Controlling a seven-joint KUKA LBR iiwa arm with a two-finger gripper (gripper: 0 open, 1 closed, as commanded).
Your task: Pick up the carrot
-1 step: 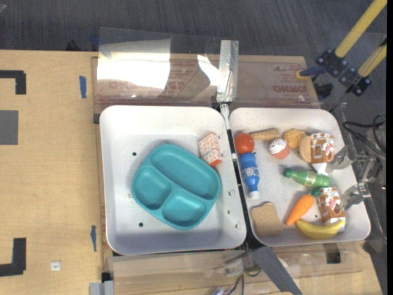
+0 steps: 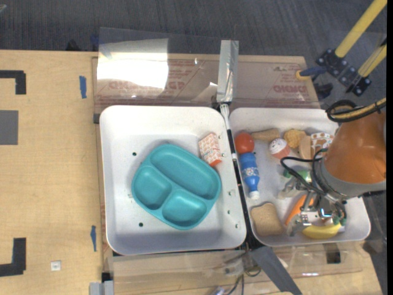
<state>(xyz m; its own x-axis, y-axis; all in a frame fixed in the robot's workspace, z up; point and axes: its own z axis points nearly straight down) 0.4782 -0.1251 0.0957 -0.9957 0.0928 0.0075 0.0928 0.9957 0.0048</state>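
Arm (image 2: 359, 149) enters from the right, orange band bulking over the far right of the right bin (image 2: 359, 231); wrist pitched down toward the bin's near right corner; gripper (image 2: 310, 217) low among the clutter there, cables looped about it; whether it is open or closed cannot be made out, and nothing is plainly seen in its grasp.

Carrot (image 2: 296, 206) lies just at the gripper's left side, a slim orange piece slanted, its upper end partly under the wrist hardware; touching or nearly so, cannot tell which. Banana (image 2: 322, 230) just below the gripper, against the bin's near wall. Bread slice (image 2: 265, 219) left of the carrot, near the bin's front left.

Further out in the same bin: blue bottle (image 2: 249, 173) lying along the left wall; red tomato (image 2: 244, 142) above it; a small round white-and-red item (image 2: 278, 147) and tan pieces toward the back.

Left bin (image 2: 116, 165) holds a teal divided tray (image 2: 177, 185), set at a slant; small patterned carton (image 2: 210, 148) at the tray's upper right corner, close to the wall dividing the bins.
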